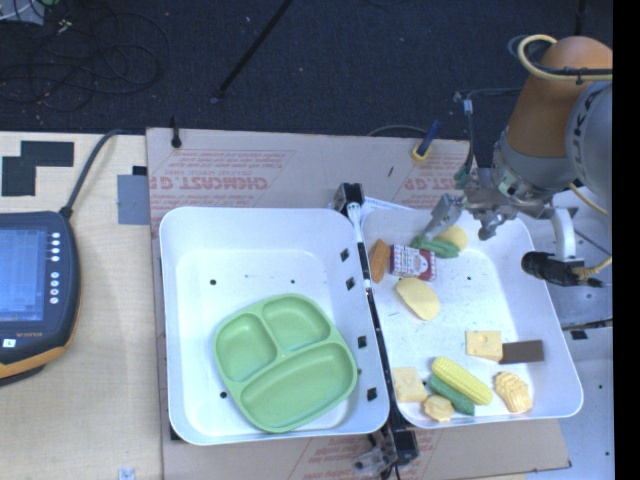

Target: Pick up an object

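Camera view — jaws [447,230] over right bin [560,368] (toy food inside)

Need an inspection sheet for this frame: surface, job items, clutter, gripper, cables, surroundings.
Surface: cardboard-covered bench bearing a left bin and a right bin, both white.
Job's things: in the right bin, a corn cob, a yellow pear-like piece, a red-and-white packet, a cheese-like square, a brown bar and small pieces along the near edge.
Clutter: green divided plate in the left bin.
Grippers: gripper low over the right bin's far end, beside a yellow-and-green item; grip state unreadable.
Cables: black leads on the dark floor; a cord to the handheld.
Surroundings: handheld screen unit at left.
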`<action>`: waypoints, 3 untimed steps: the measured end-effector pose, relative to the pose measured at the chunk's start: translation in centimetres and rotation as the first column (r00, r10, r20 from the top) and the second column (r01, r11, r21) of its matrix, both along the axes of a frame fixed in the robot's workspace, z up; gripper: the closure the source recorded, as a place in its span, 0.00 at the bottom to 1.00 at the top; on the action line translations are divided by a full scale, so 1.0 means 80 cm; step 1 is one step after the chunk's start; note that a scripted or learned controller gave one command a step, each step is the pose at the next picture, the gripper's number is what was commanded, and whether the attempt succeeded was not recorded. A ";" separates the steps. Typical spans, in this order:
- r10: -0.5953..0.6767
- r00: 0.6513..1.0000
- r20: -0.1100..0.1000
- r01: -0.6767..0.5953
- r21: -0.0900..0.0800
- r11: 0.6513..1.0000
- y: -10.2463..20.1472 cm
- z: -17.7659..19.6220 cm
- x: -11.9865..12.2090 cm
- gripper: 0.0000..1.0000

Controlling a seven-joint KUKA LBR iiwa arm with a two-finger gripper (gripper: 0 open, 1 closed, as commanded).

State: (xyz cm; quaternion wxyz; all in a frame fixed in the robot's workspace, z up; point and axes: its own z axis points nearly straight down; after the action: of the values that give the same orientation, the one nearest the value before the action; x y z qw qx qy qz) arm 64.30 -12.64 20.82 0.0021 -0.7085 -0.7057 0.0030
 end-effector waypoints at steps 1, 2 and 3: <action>0.006 1.000 -0.002 -0.006 0.003 1.000 0.047 -0.003 -0.041 0.00; 0.007 1.000 0.006 -0.007 0.001 1.000 0.025 0.032 -0.005 0.00; 0.001 1.000 -0.003 -0.001 0.003 1.000 0.031 0.035 -0.093 0.00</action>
State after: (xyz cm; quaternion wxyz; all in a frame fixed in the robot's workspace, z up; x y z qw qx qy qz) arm 56.83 -10.17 23.62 0.0040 -0.7082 -0.7060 0.0030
